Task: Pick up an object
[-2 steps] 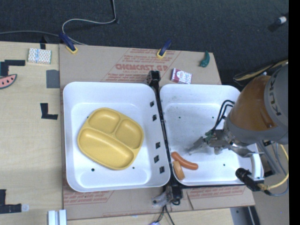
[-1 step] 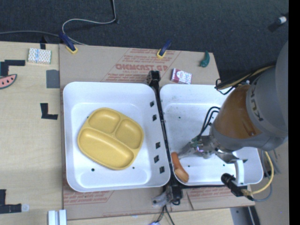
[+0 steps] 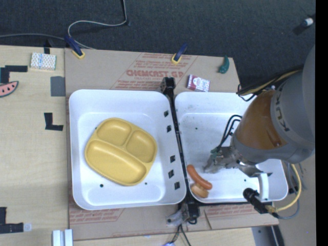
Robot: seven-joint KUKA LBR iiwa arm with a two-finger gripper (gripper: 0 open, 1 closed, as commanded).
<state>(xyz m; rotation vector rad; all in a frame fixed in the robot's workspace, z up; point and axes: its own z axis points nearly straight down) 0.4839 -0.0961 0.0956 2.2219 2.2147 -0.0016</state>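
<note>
We look down on a small toy hot dog, an orange-red sausage in a tan bun (image 3: 199, 181), lying in the right-hand shallow white plastic bin (image 3: 205, 106). It sits in that bin's near left corner, close beside the wall that divides the two bins, and runs at a slant from upper left to lower right. Nothing grips it.

Just to its right we see the metal two-finger gripper (image 3: 211, 165), low over the bin floor and pointing left toward the hot dog. Its tips are near the sausage's upper end but apart from it, and we can see nothing between them. The fingers are small and dark against the arm (too blurred to read), so we cannot tell how wide the claw is parted.

Behind the gripper, the grey robot arm with its broad orange band (image 3: 261, 127) comes in from the right and covers much of the right bin's far side.

In the left-hand shallow white plastic bin (image 3: 84, 104) lies a yellow plastic divided plate with three compartments (image 3: 121, 150), roughly central and turned at an angle.

Both bins rest on a brown cardboard sheet printed with red lettering (image 3: 138, 70). On that sheet, just beyond the right bin's far rim, lies a small red and white packet (image 3: 197, 83).
</note>
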